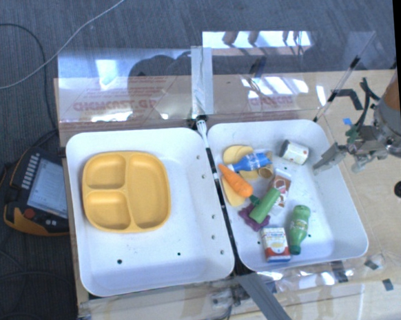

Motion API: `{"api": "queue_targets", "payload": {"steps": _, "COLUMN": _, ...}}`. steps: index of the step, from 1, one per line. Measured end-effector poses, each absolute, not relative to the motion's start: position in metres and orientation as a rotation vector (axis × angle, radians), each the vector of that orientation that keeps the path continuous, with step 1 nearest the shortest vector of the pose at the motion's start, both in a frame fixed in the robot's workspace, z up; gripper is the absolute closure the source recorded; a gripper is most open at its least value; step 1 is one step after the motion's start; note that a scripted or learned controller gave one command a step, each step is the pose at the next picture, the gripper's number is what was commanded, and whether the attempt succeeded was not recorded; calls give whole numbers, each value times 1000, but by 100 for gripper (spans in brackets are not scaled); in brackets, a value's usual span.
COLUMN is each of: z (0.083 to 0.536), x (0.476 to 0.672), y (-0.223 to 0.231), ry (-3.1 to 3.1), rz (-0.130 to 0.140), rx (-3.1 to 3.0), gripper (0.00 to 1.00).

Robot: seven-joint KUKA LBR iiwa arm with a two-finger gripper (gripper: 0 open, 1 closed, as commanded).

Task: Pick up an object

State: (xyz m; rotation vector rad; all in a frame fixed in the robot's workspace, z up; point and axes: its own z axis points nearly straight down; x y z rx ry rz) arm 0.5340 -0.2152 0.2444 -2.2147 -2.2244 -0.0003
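Toys lie heaped in the right bin [342, 200]: a carrot [237, 183], a blue bottle [250, 162], a white can [294, 152], a green bottle [298, 228] and a small carton [275, 244]. The left bin [194, 260] holds a yellow divided plate [125, 191]. The gripper [366, 151] hangs over the right bin's right rim, holding nothing; how far it stands open cannot be told. The green bottle looks light, stiff and smooth, likely slippery; it lies apart from the heap, so a grasp across its middle seems best.
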Motion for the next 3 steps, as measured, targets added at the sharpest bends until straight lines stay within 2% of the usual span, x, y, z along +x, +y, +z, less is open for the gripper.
{"api": "queue_targets", "payload": {"steps": 1, "z": 244, "x": 534, "y": -215, "ry": -2224, "rz": 0, "rx": -2215, "gripper": 0}}
{"api": "queue_targets", "payload": {"steps": 2, "z": 167, "x": 548, "y": -223, "ry": -2125, "rz": 8, "rx": -2314, "gripper": 0}}
{"api": "queue_targets", "payload": {"steps": 3, "z": 90, "x": 490, "y": -168, "ry": -2056, "rz": -9, "rx": -2389, "gripper": 0}}
